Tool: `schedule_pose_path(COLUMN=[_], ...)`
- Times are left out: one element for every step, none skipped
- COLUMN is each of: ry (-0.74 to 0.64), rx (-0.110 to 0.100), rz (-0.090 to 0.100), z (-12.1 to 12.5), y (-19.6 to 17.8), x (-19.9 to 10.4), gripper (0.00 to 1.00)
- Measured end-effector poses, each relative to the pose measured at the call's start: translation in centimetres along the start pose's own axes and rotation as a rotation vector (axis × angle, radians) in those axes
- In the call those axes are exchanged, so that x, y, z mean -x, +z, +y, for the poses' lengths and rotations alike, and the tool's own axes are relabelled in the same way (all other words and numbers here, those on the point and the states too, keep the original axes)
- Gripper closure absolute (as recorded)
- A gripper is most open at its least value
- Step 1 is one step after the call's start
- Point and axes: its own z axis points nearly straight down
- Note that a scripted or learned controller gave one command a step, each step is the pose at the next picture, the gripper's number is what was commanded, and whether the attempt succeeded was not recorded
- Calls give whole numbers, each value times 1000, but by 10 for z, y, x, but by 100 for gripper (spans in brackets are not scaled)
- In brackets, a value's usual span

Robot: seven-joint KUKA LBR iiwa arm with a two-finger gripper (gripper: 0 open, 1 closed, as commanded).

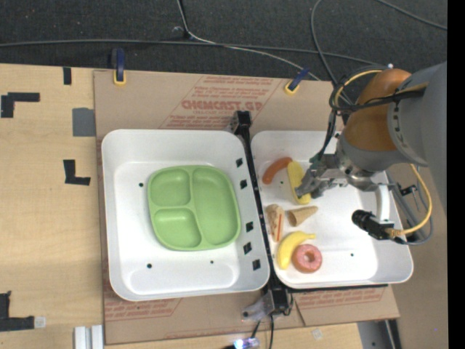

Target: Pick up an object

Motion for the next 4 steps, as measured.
schedule_pose_path(ry=[1, 1, 1, -1], rx=[7, 7, 6, 0], rz=[0, -1, -1, 0], z=[-3, 3, 4, -19], y=[-58, -102, -154, -143], x=[-9, -8, -8, -54], gripper=[100, 100, 100, 100])
